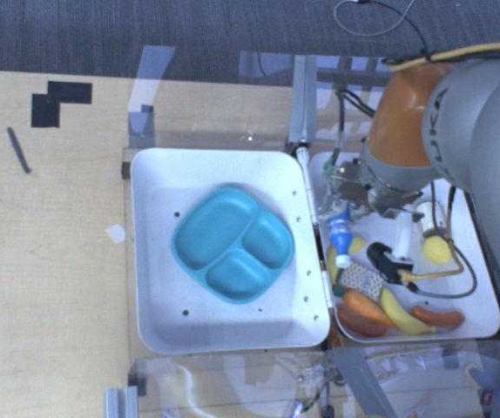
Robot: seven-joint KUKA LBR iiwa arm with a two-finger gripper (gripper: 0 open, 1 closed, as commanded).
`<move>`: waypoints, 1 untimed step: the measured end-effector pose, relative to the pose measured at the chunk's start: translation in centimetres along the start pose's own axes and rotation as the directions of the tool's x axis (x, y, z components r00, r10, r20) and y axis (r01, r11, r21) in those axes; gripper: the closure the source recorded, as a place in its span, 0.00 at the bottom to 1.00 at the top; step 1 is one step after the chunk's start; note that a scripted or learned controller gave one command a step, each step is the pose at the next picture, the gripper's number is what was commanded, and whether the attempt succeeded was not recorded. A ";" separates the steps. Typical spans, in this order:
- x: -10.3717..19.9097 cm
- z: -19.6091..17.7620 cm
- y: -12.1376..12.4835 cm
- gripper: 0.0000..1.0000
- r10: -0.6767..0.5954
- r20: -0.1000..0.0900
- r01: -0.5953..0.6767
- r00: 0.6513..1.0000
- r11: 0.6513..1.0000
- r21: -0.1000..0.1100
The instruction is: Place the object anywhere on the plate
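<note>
Grey arm (476, 120) loomed over the right bin (485, 316) of toy food (gripper (381, 200) state impossible to tell), blue plate (233, 244) lying in the left bin (150, 320).

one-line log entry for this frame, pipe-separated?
arm: over right bin | gripper: above toy food | plate: blue, in left bin, nothing on it | task: place not done

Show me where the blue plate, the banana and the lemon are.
blue plate (233, 244): camera view, on its central divider.
banana (400, 313): camera view, middle of its curve.
lemon (437, 249): camera view, centre of its skin.
</note>
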State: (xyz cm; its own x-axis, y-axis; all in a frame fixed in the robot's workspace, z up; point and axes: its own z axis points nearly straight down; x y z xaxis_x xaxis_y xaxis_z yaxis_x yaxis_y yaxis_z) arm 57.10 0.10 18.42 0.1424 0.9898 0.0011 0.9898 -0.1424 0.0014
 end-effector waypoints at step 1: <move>8.4 -0.5 -2.0 1.00 -0.081 0.000 0.081 0.997 0.997 -0.001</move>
State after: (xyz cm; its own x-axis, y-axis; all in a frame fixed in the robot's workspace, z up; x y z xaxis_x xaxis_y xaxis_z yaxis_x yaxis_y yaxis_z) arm 56.36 8.69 18.97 0.0617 0.9981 0.0011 0.9981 -0.0617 0.0026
